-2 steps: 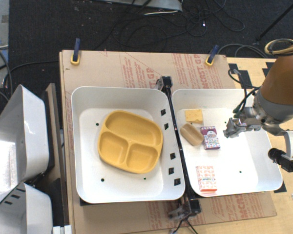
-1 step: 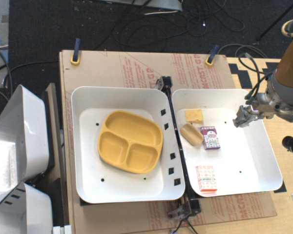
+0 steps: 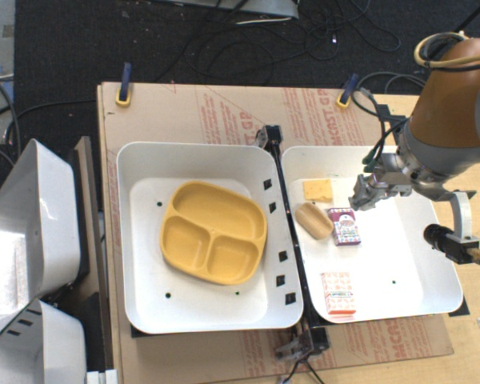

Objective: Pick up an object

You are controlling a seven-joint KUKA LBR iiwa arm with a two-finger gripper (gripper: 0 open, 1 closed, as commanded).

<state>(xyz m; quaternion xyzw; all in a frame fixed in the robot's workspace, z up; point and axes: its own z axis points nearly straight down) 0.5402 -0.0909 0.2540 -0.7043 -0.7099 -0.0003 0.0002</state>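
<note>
The left bin (image 3: 136, 214) holds one yellow divided plate (image 3: 213, 232), while the right bin (image 3: 432, 294) holds four things: one yellow sponge (image 3: 318, 190), one tan bread roll (image 3: 313, 220), one small purple-and-white carton (image 3: 345, 227) and one flat orange-printed packet (image 3: 339, 294), with the gripper (image 3: 365, 195) poised above the carton, its grip state indiscernible.

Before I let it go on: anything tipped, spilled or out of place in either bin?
Nothing stands out. The yellow divided plate lies flat in the left bin; the yellow block, tan roll, small carton and flat packet lie apart in the right bin.
</note>
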